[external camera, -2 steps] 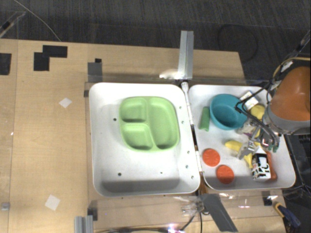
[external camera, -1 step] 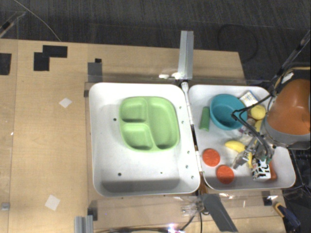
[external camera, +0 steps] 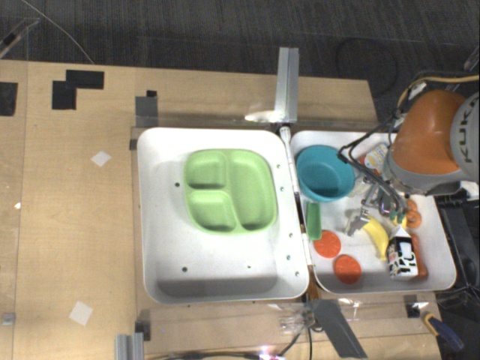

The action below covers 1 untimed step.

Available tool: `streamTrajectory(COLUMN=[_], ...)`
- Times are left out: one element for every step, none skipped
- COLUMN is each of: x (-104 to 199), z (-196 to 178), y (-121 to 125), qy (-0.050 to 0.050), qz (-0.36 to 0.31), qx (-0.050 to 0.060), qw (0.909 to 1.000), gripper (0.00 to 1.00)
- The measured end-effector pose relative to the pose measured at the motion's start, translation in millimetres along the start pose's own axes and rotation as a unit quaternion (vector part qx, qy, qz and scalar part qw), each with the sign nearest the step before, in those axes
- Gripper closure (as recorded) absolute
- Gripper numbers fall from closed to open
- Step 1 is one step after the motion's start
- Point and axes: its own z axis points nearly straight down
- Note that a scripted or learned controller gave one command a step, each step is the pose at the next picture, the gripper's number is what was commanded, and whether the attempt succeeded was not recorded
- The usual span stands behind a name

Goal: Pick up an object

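- The banana [external camera: 377,236] is lying in the right bin [external camera: 442,272], tilted, just below the gripper [external camera: 373,210].
- The gripper is hanging low over the middle of the right bin, between the blue bowl [external camera: 324,172] and the orange piece [external camera: 413,217] at the right; its metal parts are showing just above and left of the banana, and whether they are touching it is not clear.
- Whether the gripper is released or clenched cannot be told; nothing is showing as grasped.
- The arm [external camera: 431,137] is reaching in from the right, its orange band covering the upper right corner of the right bin.
- The black-and-white bottle [external camera: 403,257] is lying just right of the banana, near the bin's lower right.
- Two orange discs are sitting near the bin's lower left: one disc [external camera: 327,244] left of the banana, the lower disc [external camera: 347,268] just below it.
- The green block [external camera: 313,220] is standing along the bin's left wall, under the blue bowl.
- The blue bowl is sitting upright in the bin's upper left corner.
- The left bin [external camera: 161,268] is holding the green tray [external camera: 228,190], a three-part dish sitting toward the bin's upper middle.
- Both bins are resting side by side on the bench [external camera: 67,223].
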Motion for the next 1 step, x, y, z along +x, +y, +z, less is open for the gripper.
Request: streamTrajectory(x=[-4.9], z=[-13.8], y=[2.4], qy=[-0.008], qz=[-0.003], qx=[-0.001], qw=[1.0], gripper=[1.0])
